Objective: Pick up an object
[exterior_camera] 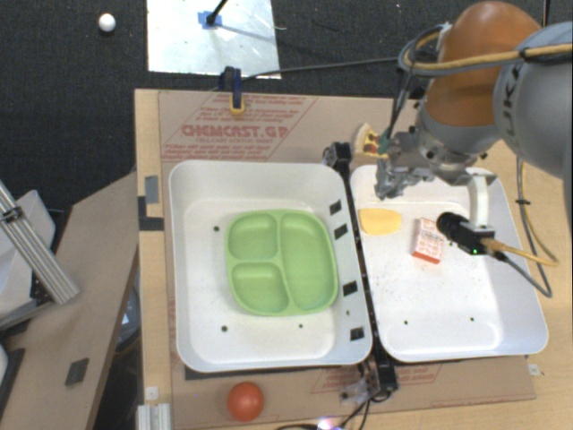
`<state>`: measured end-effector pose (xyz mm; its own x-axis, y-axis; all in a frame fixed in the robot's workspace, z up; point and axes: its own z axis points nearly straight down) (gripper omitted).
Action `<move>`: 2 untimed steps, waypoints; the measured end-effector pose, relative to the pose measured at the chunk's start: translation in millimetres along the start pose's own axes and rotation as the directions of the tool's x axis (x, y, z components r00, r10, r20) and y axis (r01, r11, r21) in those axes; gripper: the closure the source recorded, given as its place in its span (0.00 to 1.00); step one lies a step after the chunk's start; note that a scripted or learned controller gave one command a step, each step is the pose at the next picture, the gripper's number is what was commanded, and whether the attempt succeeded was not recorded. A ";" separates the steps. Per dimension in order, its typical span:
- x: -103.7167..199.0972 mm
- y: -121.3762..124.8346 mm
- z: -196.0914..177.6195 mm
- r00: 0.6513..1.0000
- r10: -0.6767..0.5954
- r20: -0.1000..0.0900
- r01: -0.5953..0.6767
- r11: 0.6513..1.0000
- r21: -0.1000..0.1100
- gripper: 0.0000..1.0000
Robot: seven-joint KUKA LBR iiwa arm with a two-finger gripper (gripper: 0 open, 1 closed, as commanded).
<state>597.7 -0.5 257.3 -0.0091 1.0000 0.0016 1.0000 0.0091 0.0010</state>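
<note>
From the camera view above the bench (107, 240), the arm (501, 70) reaches in from the right. Its end effector (389, 186) hangs over the far left corner of the right bin (448, 321). Whether it is spread or pressed together cannot be told, and nothing is seen pinched in it.

Just below it a flat yellow piece (380, 220) lies on the bin floor. A small red and white box (428, 240) lies near the piece on its right, apart from it.

The left bin (192, 267) holds a green divided plate (280, 262), set past the wall the two bins share. Outside the bins, an orange ball (244, 401) sits at the near edge. A white ball (107, 22) lies far off on the dark surface, and a blue clamp (233, 86) stands behind the left bin.
</note>
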 end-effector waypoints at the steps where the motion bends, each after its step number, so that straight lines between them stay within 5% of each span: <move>1: 51.3 -3.6 5.1 1.000 0.000 -0.001 0.000 1.000 0.000 1.00; 2: 102.4 -18.7 28.3 1.000 0.000 0.000 0.000 1.000 0.002 1.00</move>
